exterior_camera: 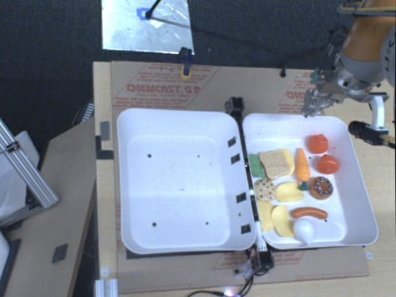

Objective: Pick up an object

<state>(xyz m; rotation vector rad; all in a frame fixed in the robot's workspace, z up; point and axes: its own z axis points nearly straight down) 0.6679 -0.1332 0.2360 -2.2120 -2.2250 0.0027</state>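
The carrot [301, 164] lies in the right bin [359, 184], near the desk's right edge, long side running front to back. The fingers [311, 106] hang above the bin's back rim; I cannot tell if they are open. The toys sit close together, so a grab might slip.
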